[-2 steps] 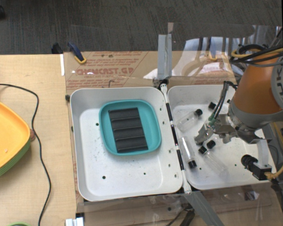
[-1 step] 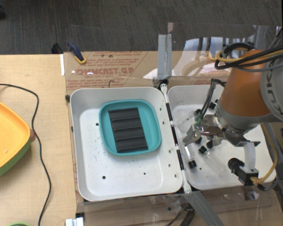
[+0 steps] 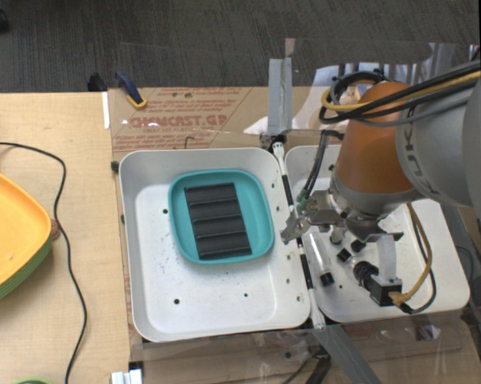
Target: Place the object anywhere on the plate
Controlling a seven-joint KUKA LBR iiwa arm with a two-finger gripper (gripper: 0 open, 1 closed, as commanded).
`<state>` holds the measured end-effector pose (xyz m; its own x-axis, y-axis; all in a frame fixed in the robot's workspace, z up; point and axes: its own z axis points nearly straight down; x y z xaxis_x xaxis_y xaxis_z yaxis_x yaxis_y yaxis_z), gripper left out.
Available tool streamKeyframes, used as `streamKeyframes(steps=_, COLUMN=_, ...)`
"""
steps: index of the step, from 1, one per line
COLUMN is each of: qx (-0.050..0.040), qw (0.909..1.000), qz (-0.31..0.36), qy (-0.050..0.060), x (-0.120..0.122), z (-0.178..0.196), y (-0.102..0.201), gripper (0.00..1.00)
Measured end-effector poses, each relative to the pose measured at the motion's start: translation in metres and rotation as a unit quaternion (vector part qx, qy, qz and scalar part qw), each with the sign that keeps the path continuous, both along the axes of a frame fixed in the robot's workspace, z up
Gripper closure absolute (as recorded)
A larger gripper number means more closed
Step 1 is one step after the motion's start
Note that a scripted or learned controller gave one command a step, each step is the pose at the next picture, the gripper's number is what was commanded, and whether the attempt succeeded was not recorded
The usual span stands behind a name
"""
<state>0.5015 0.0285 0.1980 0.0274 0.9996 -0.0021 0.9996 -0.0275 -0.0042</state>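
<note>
A teal square plate (image 3: 259, 218) with rounded corners lies in the left white bin (image 3: 148, 263), toward its back. On the plate's middle rests a black ridged rectangular object (image 3: 217, 220), lying flat with its long side running front to back. My gripper (image 3: 350, 248) hangs under the orange-banded wrist over the right bin (image 3: 444, 290), near the wall between the two bins. It is apart from the plate and the object, to their right. The wrist hides the gripper's tips.
A yellow dish (image 3: 11, 233) sits on the wooden bench at the far left, with a black cable (image 3: 68, 258) trailing beside it. A cardboard sheet (image 3: 189, 114) lies behind the left bin. Cables loop around the arm above the right bin.
</note>
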Motion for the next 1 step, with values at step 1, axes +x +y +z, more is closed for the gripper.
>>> streamKeyframes(steps=1, qx=-0.0002, qw=1.0, qz=-0.002, qy=0.0, x=0.024, z=-0.0084, y=-0.0212, gripper=0.0)
